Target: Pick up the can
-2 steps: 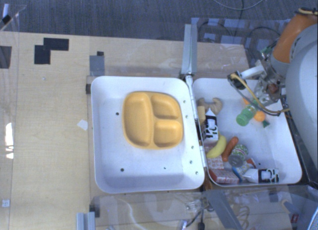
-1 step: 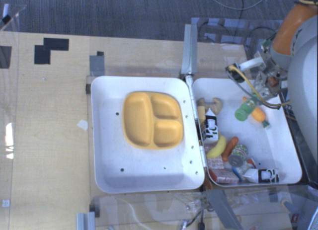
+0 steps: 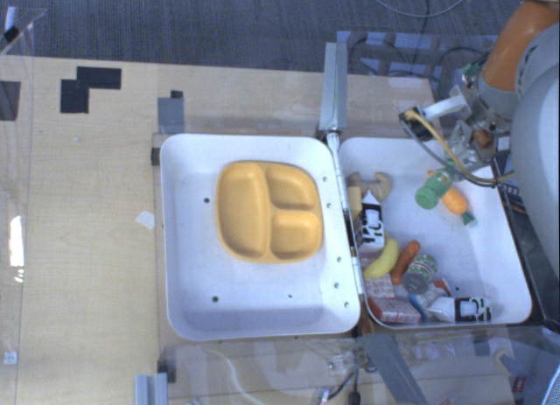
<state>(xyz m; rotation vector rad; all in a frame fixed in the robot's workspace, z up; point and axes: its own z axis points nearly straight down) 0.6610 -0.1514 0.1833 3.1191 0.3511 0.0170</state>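
The can (image 3: 421, 273), silvery with a green patterned label, lies near the front of the right bin (image 3: 490, 254), among other small items. The gripper (image 3: 457, 151) hangs over the bin's back right corner, well behind the can and apart from it, at the end of the grey arm with its orange band (image 3: 516, 40). Cables hide the tips. Just below it lie a green bottle (image 3: 432, 190) and an orange piece (image 3: 455, 202).
Beside the can lie a banana (image 3: 382, 260), a red sausage-shaped item (image 3: 406, 259), a red packet (image 3: 390, 304) and a white bottle with a black label (image 3: 464, 310). A black-and-white box (image 3: 372, 225) leans at the bin's left wall. The left bin (image 3: 188, 246) holds a yellow divided tray (image 3: 267, 211).
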